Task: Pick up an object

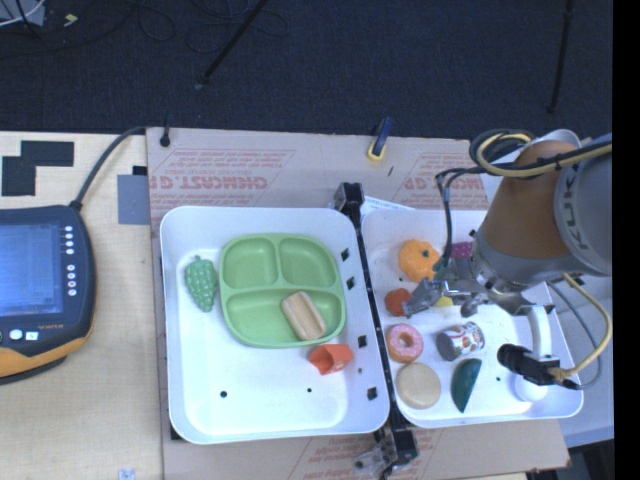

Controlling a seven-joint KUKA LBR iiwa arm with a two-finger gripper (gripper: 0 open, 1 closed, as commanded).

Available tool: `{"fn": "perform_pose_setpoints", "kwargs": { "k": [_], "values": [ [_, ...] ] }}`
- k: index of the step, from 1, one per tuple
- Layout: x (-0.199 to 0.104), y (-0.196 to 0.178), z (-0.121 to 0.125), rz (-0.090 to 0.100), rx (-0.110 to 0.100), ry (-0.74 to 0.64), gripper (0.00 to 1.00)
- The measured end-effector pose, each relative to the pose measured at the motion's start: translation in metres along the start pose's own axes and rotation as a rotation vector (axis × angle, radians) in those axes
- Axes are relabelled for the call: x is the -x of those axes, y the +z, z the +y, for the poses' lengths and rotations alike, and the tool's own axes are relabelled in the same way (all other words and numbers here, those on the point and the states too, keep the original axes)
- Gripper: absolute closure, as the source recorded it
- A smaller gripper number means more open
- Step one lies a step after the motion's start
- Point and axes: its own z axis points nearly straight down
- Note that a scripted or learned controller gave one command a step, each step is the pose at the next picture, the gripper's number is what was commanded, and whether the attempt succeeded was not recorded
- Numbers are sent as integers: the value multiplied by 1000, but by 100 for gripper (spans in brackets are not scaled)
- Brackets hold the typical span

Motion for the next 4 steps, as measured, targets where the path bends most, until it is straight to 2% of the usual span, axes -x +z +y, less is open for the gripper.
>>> {"fn": "perform_pose_setpoints", "kwargs": {
  "k": [1, 2, 3, 4],
  "values": [
    [-1, 55, 0, -1, 6, 0, 0],
    [0, 45, 1, 1, 2, 6, 100],
    [-4, -14, 2, -2, 10, -1, 100],
    [0, -55, -2, -2, 10, 1, 100]
  ]
}}
